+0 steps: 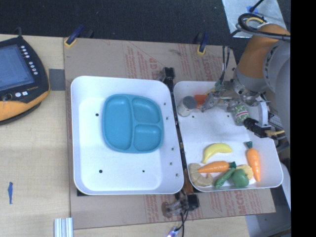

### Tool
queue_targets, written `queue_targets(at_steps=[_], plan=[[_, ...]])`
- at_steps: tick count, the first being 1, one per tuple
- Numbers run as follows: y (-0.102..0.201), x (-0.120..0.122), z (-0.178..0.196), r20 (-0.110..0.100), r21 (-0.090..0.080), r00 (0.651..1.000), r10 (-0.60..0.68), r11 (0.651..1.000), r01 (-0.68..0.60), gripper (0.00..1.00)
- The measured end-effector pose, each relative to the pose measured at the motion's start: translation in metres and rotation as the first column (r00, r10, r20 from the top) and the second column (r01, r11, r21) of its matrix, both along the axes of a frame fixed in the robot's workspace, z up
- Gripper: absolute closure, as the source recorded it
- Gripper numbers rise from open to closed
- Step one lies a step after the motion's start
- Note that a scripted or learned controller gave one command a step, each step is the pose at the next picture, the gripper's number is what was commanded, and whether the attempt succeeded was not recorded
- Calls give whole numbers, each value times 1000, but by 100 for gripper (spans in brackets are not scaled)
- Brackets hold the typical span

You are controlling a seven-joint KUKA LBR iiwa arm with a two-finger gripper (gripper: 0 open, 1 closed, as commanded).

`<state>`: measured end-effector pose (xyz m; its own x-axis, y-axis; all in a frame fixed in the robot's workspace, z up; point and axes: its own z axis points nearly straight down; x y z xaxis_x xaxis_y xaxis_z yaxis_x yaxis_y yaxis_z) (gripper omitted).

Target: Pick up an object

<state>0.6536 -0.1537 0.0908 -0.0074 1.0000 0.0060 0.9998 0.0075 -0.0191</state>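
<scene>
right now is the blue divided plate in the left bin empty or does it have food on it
Empty. The blue divided plate lies flat in the left bin, its three compartments showing bare blue. The toy food sits in the right bin.

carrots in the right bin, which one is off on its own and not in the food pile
The carrot by the right bin's right wall, green top pointing up the view. The other carrot lies crosswise on the pile under the banana.
</scene>
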Motion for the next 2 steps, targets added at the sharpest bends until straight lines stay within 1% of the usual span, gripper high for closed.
queue_targets(at_steps=[1, 2], plan=[[0, 1, 11, 4, -2, 1000, 2, 1000, -2, 100], [-59, 3, 95, 19, -7, 1000, -5, 1000, 5, 100]])
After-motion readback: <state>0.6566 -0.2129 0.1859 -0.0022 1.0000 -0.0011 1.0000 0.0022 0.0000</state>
